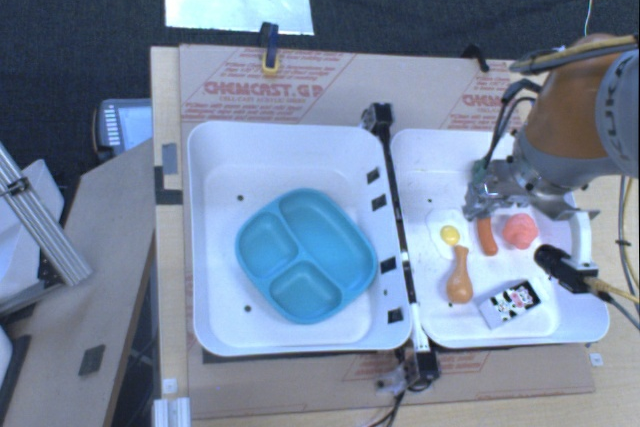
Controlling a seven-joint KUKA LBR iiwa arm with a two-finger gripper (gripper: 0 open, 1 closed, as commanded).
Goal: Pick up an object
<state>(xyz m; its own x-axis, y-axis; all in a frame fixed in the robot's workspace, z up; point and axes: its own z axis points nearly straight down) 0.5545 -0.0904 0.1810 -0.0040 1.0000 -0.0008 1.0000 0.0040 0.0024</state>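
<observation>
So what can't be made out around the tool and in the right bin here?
Camera view:
- Tool: the grey arm's wrist covers it; its state, and whether it touches the orange sausage-shaped toy, are unclear.
- Pink rounded toy: upper edge lies under the wrist, so its shape is uncertain.
- Small black-and-white patterned box: print too small to read.

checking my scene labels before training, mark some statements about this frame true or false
1. The blue plate lies in the left bin. True.
2. The blue plate has four compartments. False: it has three.
3. The fried egg toy lies in the right bin. True.
4. The black-and-white carton lies on the blue plate. False: it lies in the right bin.
5. The gripper is over the left bin. False: it is over the right bin.
</observation>
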